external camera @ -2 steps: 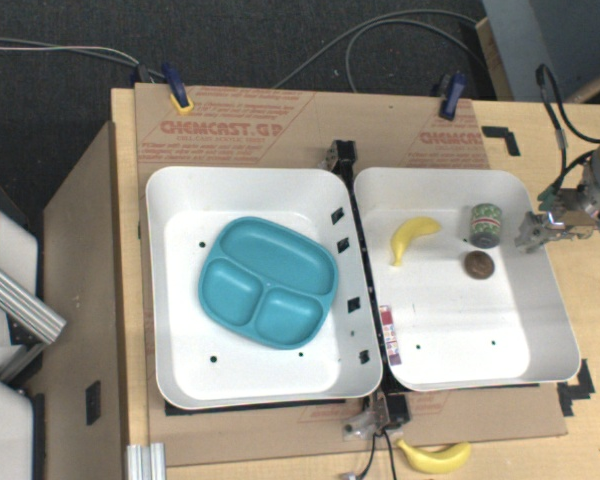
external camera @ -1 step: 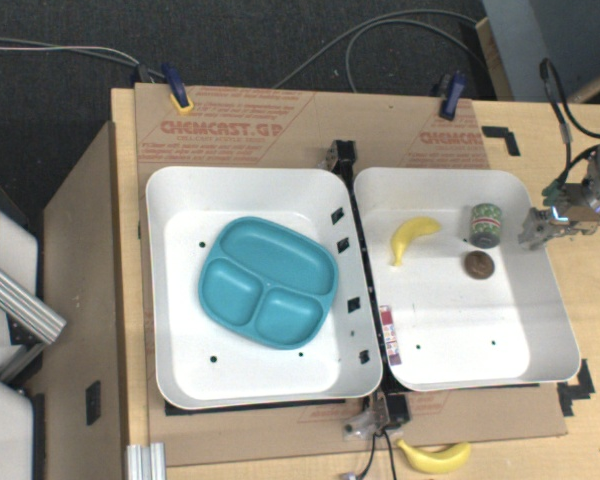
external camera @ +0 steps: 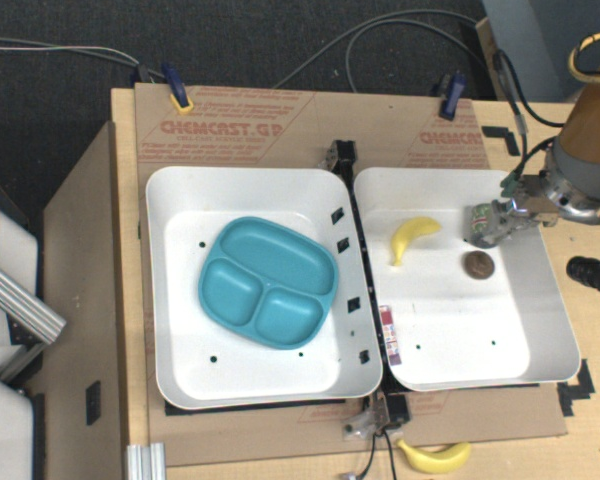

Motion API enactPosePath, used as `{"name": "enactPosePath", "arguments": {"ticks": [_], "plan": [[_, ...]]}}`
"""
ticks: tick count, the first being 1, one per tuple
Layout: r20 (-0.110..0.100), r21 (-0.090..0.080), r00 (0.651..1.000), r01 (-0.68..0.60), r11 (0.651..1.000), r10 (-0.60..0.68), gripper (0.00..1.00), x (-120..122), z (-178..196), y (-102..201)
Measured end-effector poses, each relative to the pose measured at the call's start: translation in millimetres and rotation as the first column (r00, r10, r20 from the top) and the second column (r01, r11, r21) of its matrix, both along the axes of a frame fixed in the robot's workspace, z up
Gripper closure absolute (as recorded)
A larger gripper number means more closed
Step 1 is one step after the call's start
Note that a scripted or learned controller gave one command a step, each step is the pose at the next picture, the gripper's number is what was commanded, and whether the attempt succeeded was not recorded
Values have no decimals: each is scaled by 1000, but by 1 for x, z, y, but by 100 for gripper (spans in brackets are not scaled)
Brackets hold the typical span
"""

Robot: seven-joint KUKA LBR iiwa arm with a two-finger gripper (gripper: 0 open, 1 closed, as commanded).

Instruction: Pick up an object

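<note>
Arm: reached in from the right, wrist over the far right corner of the right bin.
Gripper: hung low over the right bin, near its far right side.
Jaws: too blurred and small to judge; I could not tell how far they stood open, and nothing showed plainly between them.
Brown disc: lay on the bin floor just below the jaws, toward the near side, very close to them; whether it touched them I could not tell.
Banana: lay on the same bin floor to the left of the jaws, apart from them, curved, its thin end pointing toward the near side.
Plate: blue, three compartments, lay flat in the left bin, well to the left of the jaws.
Second banana: lay on the bench outside the bins, well apart from the jaws, beyond the right bin's near rim.
</note>
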State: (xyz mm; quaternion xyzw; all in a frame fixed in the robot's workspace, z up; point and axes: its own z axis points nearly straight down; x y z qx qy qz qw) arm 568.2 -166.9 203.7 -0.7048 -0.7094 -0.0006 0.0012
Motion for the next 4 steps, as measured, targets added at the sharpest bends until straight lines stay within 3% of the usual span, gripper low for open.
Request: {"name": "enactPosePath", "arguments": {"ticks": [4], "plan": [[3, -1, 1000, -1, 1000, 1, 100, 47, 38, 204]]}}
